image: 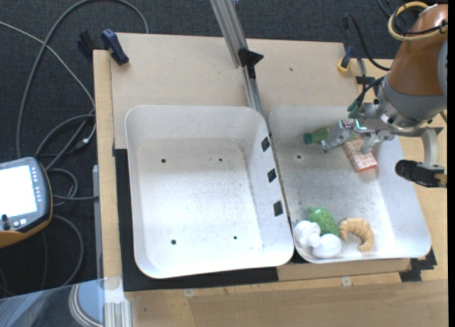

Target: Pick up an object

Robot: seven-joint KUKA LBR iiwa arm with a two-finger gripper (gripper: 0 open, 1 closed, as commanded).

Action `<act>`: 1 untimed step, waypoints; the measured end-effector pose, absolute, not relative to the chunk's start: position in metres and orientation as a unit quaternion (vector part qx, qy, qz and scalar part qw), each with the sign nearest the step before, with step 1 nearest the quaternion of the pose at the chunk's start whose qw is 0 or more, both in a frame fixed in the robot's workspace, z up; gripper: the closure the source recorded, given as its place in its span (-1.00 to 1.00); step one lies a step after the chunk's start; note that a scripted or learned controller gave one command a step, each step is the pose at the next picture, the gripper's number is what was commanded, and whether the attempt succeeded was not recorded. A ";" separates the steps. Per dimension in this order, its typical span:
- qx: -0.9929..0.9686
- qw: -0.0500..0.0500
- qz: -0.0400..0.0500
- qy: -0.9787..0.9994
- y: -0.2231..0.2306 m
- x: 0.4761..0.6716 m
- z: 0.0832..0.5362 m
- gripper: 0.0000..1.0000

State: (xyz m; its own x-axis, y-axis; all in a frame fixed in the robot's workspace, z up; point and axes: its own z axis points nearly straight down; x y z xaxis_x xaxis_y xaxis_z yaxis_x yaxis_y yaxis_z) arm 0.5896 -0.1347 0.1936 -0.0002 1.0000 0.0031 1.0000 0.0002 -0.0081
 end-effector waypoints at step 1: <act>-0.707 0.002 0.000 -0.707 -0.135 0.591 0.197 -1.00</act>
